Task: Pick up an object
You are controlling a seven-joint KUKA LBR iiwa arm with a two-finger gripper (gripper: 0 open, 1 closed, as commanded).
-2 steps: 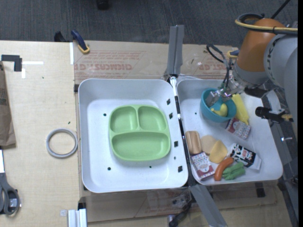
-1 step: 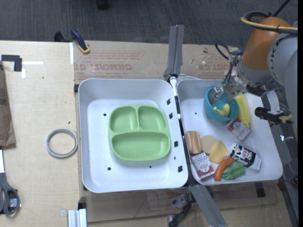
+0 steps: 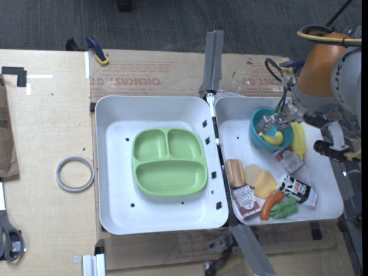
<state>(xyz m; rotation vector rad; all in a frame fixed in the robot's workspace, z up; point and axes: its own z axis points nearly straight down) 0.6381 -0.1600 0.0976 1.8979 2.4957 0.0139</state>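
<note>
We see gripper (image 3: 275, 121) inside blue bowl (image 3: 257, 135); grasp state unclear. Risk: bowl tips, banana (image 3: 298, 140) beside it gets knocked.

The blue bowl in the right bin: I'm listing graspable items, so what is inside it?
Inside the blue bowl lies a yellow object. The gripper reaches over the bowl and covers part of its interior, so anything beneath it is hidden.

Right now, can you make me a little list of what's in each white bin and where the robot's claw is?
left bin: shallow white bin holding a green plastic divided plate
right bin: shallow white bin holding a blue bowl, yellow banana, toy carrot, tan bread slices and small packets
claw: claw over the blue bowl
in bowl: something yellow
</note>
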